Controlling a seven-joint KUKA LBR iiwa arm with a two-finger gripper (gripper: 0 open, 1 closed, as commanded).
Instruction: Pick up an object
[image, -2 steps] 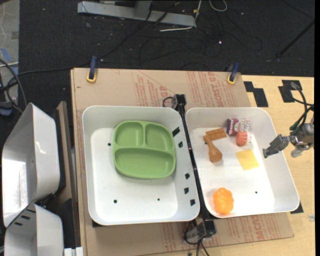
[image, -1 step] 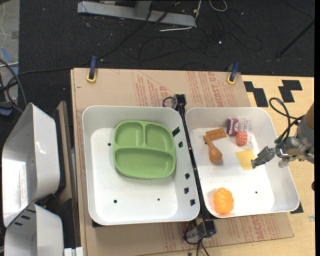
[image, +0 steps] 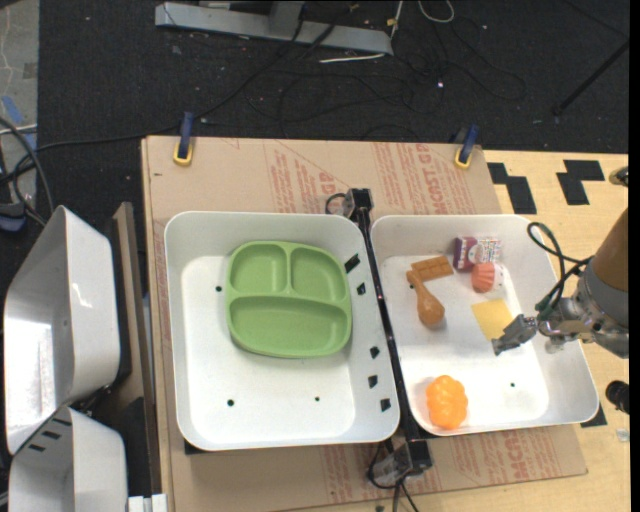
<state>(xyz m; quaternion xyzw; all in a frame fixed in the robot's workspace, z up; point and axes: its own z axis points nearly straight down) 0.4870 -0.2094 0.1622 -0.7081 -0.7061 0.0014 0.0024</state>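
In the right bin (image: 570, 400) lie several small objects. A yellow square slice (image: 490, 317) sits near the middle, and an orange fruit (image: 447, 400) rests by the front rim. Further back are a brown stick-shaped piece (image: 429, 307), a tan cracker (image: 431, 268), a purple and white packet (image: 474, 251) and a small pink-red item (image: 484, 279). My gripper (image: 516, 333) reaches in from the right, low over the bin floor, just right of and slightly in front of the yellow slice. Nothing is visibly held.
The left bin (image: 200, 400) holds a green divided plate (image: 290, 300). A black divider (image: 378, 330) runs between the two bins. Cables loop by my wrist (image: 545, 240). White containers (image: 55, 310) stand off the bench at the left.
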